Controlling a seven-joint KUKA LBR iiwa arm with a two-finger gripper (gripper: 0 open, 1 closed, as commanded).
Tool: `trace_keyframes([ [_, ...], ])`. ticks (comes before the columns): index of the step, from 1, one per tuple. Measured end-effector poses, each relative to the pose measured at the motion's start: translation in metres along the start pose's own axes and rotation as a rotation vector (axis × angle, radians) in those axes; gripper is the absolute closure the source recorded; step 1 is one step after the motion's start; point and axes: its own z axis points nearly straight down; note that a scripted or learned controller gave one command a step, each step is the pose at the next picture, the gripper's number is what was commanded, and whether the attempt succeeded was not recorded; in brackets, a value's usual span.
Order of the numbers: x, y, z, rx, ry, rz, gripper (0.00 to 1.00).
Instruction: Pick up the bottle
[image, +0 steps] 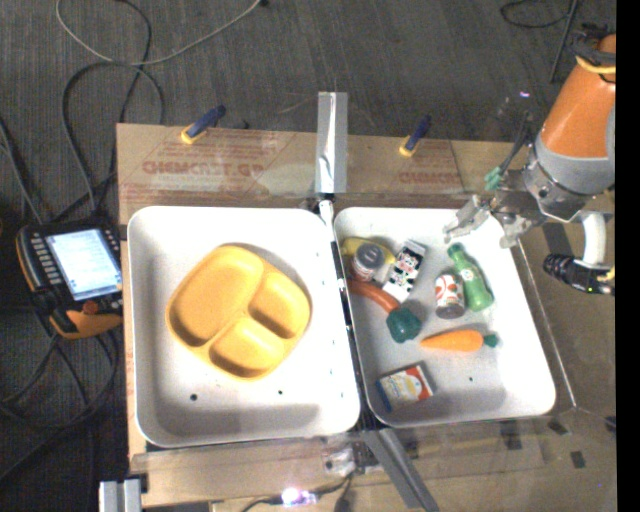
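Note:
The green bottle (471, 276) lies in the right bin (530, 385), near its far right side, with the cap end pointing toward the back wall. My gripper (487, 228) hovers above the bin's back right corner, just behind and above the bottle's cap. Its fingers are spread open and nothing sits between them. The grey arm with its orange band comes in from the upper right.
Close to the bottle's left is a red and white can (449, 294). An orange carrot (456, 341), a dark green tool with an orange handle (400, 322), a patterned white carton (405, 268), a yellow-lidded jar (368, 259) and a small box (405, 384) share the bin. The left bin (150, 400) holds a yellow divided plate (240, 310).

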Motion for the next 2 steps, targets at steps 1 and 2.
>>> trace_keyframes([
  [1,-0.04,0.035,0.017,0.0,0.0,0.111,0.0],
  [2,-0.042,0.035,0.08,0.001,-0.003,0.123,0.0],
])
